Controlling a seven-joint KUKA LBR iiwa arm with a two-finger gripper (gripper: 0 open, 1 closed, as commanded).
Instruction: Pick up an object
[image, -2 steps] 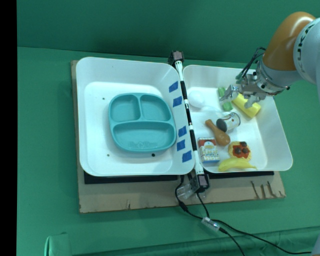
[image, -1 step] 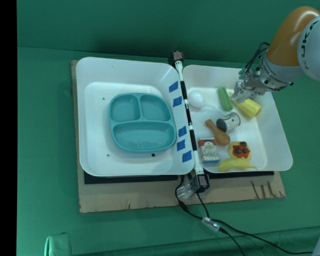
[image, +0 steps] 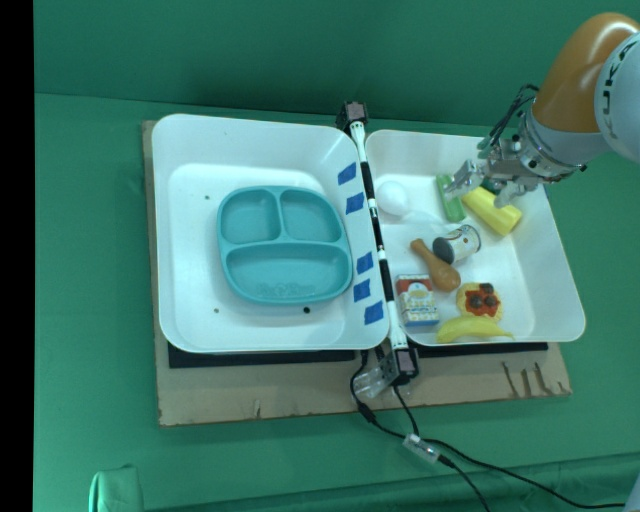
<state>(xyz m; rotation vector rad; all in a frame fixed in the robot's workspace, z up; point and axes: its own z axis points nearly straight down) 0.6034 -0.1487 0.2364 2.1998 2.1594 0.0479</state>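
My gripper (image: 489, 186) hangs over the back of the right bin (image: 560, 290), open, its fingers spread above a yellow block (image: 494, 213). Nothing sits between the fingers. A green oblong piece (image: 450, 198) lies just left of the block. A white egg (image: 393, 197) rests near the divider. Further forward are a small can (image: 463, 240), a brown drumstick (image: 435, 264), a small printed carton (image: 417, 302), a yellow pastry with red berries (image: 479, 299) and a banana (image: 472, 328).
The left bin (image: 185, 150) holds a teal divided plate (image: 285, 245). A divider rail with blue tape marks (image: 372, 240) runs between the bins. Cables (image: 420, 450) trail off the bench's front edge. The arm comes in from the upper right.
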